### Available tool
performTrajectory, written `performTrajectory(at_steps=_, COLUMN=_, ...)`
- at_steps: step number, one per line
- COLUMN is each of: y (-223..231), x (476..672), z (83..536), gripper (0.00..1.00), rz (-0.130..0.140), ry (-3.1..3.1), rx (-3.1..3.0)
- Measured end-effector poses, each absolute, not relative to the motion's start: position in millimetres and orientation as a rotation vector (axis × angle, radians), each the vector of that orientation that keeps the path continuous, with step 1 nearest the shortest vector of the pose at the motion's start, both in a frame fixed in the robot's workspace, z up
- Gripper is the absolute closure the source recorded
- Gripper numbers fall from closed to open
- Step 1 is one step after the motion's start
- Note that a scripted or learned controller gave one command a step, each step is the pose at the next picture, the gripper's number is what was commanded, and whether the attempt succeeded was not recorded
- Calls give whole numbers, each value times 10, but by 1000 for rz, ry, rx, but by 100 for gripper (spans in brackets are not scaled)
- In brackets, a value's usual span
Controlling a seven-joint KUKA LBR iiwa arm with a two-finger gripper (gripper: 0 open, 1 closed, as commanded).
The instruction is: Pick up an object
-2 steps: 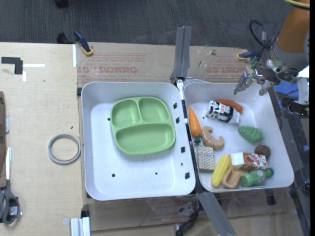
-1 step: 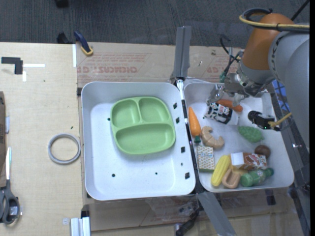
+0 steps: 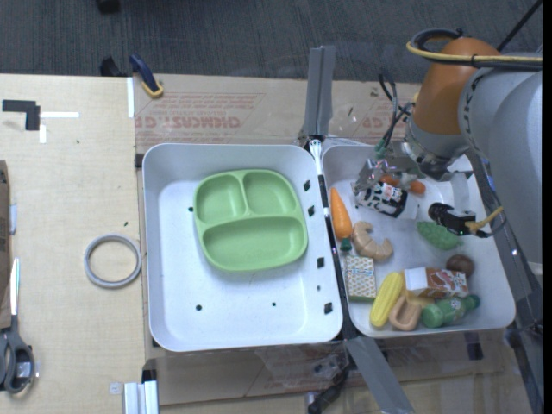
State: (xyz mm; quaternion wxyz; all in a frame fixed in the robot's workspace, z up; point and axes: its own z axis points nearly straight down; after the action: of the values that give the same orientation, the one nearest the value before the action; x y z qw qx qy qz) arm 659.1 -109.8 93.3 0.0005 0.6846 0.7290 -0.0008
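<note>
Several toys crowded the right bin [image 3: 493, 304], from a yellow corn cob [image 3: 386, 298] nearest through a croissant [image 3: 372, 241] to a black-and-white cow toy [image 3: 382, 198] beneath the gripper [image 3: 376, 176], whose finger state I cannot tell.

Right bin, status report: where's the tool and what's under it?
Tool low in right bin, over black-and-white toy. Grasp unconfirmed. Carrot, croissant close by.
</note>
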Motion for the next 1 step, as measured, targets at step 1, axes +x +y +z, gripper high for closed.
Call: performTrajectory(at_steps=1, y=-1099, x=6591, z=932, gripper=0, rz=-2, ry=2289, rx=2150)
